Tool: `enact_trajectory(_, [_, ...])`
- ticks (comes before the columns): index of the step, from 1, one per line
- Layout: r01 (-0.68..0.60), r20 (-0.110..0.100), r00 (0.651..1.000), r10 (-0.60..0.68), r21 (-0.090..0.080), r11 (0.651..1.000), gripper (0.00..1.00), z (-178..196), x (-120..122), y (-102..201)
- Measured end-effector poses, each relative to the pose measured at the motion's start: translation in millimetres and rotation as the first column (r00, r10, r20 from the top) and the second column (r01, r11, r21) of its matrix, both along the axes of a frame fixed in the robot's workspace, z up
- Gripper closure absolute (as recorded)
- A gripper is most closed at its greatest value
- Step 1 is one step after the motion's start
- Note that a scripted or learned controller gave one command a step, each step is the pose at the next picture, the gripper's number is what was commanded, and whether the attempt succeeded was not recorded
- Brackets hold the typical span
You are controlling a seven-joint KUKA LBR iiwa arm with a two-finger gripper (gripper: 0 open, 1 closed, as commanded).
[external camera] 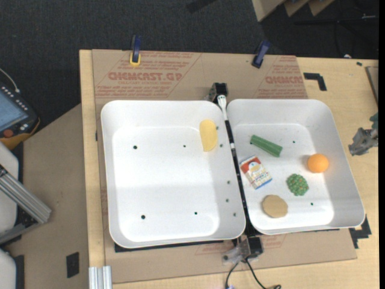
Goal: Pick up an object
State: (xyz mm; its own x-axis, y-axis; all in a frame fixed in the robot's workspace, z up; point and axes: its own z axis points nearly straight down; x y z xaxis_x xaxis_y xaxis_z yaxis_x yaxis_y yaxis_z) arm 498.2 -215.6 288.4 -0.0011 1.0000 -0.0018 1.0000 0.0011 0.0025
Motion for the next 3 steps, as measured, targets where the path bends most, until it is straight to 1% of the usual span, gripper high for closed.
enact_trajectory(1, [-0.010,0.011,1.000,0.010,0.001,1.000,1.00,104,-1,93])
enact_trajectory(2, [-0.003,0.010,1.000,0.003,0.000,1.000,1.00,188,-19,122])
enact_trajectory(3, [-0.004,0.008,1.000,0.004,0.001,1.000,1.00,251,-18,164])
